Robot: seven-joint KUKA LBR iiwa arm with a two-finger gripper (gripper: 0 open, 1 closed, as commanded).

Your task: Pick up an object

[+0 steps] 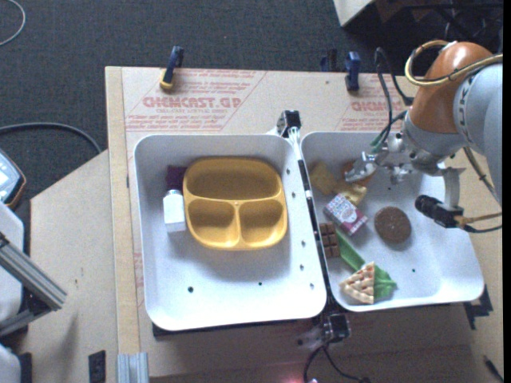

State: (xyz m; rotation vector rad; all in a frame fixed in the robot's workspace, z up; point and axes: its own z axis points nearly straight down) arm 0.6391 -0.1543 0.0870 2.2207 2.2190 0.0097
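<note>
— Is the gripper [361,168] holding anything?
— Can't tell; it's too small and blurred, low over the right bin [447,274].
— The objects?
— The cookie [393,224] lies nearby; the yellow tray [235,202] half-hides something dark.

A divided tray [234,201] lies in the left bin [152,278]; a cookie [392,224] in the right bin [447,274].
</note>
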